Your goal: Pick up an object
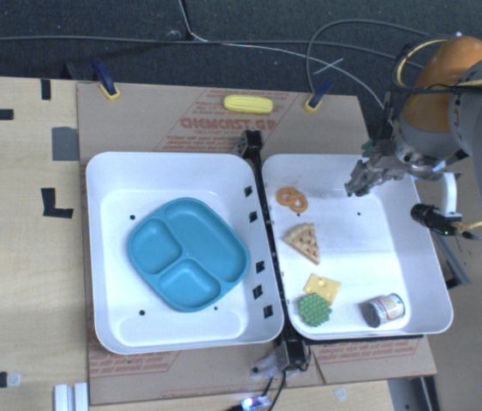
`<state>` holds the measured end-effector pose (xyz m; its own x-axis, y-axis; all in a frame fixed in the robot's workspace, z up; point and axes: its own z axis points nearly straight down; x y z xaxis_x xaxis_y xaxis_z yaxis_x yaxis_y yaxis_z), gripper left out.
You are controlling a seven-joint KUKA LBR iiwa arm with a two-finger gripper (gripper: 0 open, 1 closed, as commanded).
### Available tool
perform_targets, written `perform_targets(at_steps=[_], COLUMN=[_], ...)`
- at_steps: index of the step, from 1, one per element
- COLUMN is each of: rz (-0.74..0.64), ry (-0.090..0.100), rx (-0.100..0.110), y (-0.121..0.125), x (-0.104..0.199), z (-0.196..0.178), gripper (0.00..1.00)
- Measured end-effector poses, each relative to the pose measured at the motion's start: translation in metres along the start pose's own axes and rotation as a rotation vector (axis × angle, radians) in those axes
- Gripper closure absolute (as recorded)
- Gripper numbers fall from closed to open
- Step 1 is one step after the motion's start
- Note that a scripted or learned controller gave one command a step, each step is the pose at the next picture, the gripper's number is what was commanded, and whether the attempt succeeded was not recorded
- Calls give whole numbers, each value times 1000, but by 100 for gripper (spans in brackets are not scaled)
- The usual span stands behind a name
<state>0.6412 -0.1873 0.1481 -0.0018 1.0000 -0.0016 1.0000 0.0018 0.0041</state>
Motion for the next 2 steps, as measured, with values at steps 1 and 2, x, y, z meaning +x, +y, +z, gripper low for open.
perform_targets(at_steps=[1, 2], rz=[0, 0], ry=[1, 1], rx=[3, 2], y=[-2, -1], x=[-3, -2], z=[-42, -81], gripper=[100, 100])
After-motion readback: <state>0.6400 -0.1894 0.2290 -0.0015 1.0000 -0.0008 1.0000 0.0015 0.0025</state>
